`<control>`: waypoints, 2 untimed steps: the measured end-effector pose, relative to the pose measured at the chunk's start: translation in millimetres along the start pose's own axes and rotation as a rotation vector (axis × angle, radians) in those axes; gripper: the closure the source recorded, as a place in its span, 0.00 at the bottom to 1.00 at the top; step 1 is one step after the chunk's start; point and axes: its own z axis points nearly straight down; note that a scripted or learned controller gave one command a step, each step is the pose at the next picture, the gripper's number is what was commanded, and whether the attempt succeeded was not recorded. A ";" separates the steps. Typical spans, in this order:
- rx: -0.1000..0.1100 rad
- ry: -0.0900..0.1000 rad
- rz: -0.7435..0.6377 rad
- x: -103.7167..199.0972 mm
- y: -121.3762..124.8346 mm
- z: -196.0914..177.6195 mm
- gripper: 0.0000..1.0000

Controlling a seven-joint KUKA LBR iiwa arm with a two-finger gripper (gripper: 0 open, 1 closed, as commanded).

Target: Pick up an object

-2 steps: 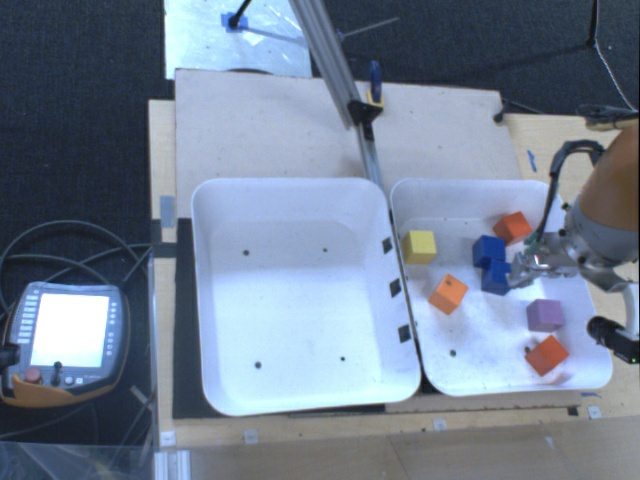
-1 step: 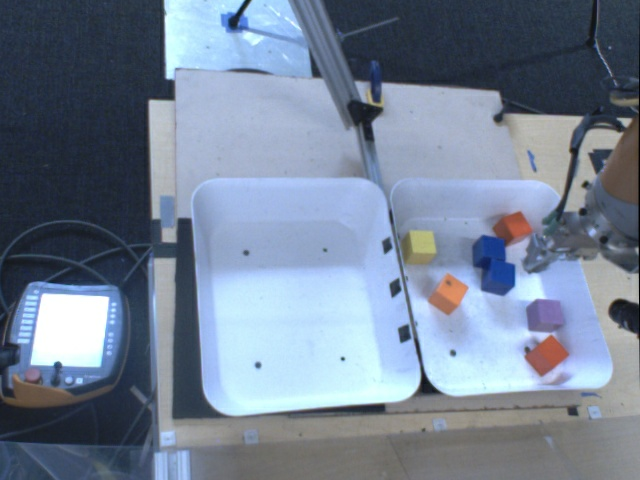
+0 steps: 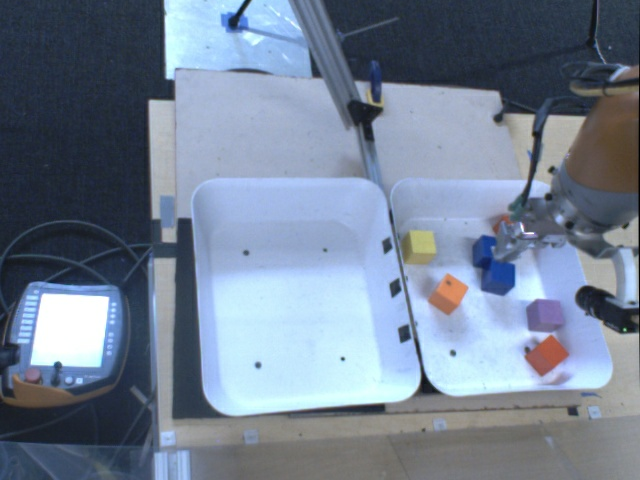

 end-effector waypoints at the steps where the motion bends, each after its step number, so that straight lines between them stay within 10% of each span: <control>1: 0.002 0.000 -0.001 48.7 9.9 6.4 1.00; 2: 0.001 0.001 -0.002 109.8 20.0 7.9 1.00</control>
